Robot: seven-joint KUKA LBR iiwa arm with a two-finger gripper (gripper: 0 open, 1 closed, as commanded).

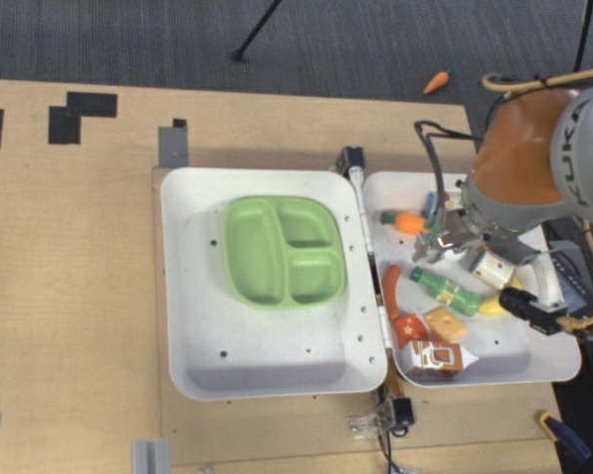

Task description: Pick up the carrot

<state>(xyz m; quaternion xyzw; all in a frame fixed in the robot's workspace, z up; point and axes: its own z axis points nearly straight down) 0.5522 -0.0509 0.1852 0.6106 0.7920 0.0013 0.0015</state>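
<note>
hovering over the right bin, carrot not gripped

lying in the right bin [549,363] near its upper left corner, the carrot [408,222] is seen as a short orange piece with a pale green end. the gripper [445,240] is held low, just beside the carrot's right. whether its fingers are spread cannot be told. the grey arm [534,161] is bent in from the right. a green plate [282,252] is seen in the left bin [193,294].
</note>
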